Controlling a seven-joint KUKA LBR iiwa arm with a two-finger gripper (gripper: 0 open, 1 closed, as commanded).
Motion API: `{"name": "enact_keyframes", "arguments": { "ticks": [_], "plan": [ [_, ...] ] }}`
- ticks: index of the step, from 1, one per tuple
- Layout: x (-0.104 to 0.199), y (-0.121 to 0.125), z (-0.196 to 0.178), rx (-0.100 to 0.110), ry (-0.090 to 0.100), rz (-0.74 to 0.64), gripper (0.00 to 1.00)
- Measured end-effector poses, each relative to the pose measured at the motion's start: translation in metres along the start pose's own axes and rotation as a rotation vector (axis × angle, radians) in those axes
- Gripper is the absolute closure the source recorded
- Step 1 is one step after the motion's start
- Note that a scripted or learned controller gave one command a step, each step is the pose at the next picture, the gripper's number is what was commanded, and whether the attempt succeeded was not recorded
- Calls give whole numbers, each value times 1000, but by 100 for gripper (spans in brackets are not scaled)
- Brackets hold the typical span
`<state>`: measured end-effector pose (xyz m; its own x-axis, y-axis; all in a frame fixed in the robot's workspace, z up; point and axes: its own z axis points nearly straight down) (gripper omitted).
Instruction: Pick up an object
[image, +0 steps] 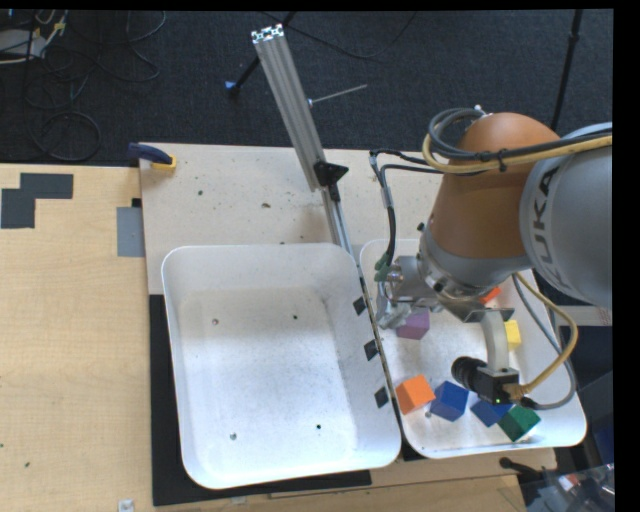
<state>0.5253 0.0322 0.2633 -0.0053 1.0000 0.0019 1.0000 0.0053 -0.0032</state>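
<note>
**Camera view: my arm low over the right bin, blocks scattered beneath it**

Nearest the bench's front edge lies the green wooden block (519, 422), at the front rim of the right white plastic bin (563, 432). Just behind it sit two blue blocks, the larger blue cube (450, 400) and a flatter blue block (491, 410), the second partly under a black cable fitting (480, 380). Beside the larger cube, toward the bin's left wall, rests the orange cube (414, 393). None of these touch my claw.

Further back, the purple cube (413, 324) lies close under my wrist, right by my claw (392, 296). My own housing hides the fingers, so I cannot tell how wide they stand or whether anything sits between them. A yellow block (512, 333) shows on the far side of my wrist, and a sliver of an orange-red piece (489, 296) peeks out beside my grey body.

To the left, the large left white bin (185, 300) touches the right one along a shared edge marked with black tabs.

Beyond both bins, a slanted aluminium rail (293, 100) rises over the speckled bench, and a blue-and-yellow clamp (152, 155) sits at its far left corner.
</note>
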Motion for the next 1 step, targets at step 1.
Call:
{"name": "enact_keyframes", "arguments": {
  "ticks": [1],
  "plan": [
    [53,9,21,3,-1,1,100]
  ]
}}
